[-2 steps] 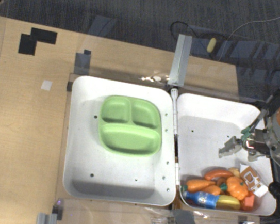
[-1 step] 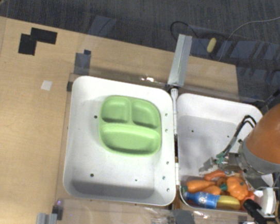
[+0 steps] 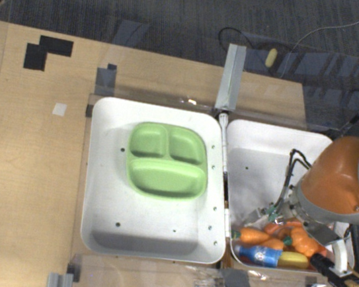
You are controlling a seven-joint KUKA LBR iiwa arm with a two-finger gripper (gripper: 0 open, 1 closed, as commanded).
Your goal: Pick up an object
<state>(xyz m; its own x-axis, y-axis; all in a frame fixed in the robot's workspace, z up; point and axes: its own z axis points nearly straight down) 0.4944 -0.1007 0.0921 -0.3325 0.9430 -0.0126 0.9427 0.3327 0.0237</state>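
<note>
Gripper (image 3: 278, 216) state I cannot tell, since the grey arm with its orange band (image 3: 336, 183) hides it low over the lower-right toy heap; nothing looks lifted yet. Two shallow white bins: left (image 3: 106, 162) with one green divided plastic tray (image 3: 166, 159), right (image 3: 258, 151) with several toys (orange carrot-like piece (image 3: 252, 237), blue cylinder (image 3: 260, 254), yellow piece (image 3: 293, 259)).
</note>
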